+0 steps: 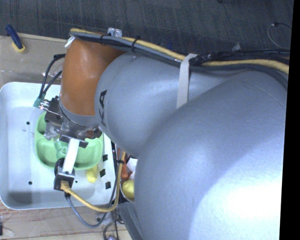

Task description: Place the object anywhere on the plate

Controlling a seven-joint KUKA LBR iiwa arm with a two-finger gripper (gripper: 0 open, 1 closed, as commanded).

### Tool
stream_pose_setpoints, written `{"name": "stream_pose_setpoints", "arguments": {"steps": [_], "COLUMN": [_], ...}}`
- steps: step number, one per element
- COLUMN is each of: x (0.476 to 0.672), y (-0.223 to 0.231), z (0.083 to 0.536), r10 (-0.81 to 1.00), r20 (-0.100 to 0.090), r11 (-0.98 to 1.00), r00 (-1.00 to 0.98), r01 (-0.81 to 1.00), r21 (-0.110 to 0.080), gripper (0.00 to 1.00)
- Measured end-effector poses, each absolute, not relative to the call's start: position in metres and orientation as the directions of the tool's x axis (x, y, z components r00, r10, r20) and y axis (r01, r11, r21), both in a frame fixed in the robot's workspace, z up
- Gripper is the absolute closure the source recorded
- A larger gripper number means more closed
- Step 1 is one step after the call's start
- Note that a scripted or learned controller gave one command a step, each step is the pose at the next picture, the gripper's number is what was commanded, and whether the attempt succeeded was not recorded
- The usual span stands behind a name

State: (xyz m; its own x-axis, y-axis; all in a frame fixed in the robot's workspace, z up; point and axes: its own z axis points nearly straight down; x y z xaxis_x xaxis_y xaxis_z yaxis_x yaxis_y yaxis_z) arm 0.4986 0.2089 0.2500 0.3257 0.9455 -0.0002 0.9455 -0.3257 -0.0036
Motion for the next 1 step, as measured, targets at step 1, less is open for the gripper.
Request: {"name": "stream_pose_setpoints", "arguments": {"steps": [1], "x": [0.4988], "y": [0.2083], "z": [0.2499], "r10": [0.945], "r20": [-0.001], "r11": [-0.326], "r00": [0.326], "r01": [0.945], "r21": [-0.003], "gripper": [0.0]}}
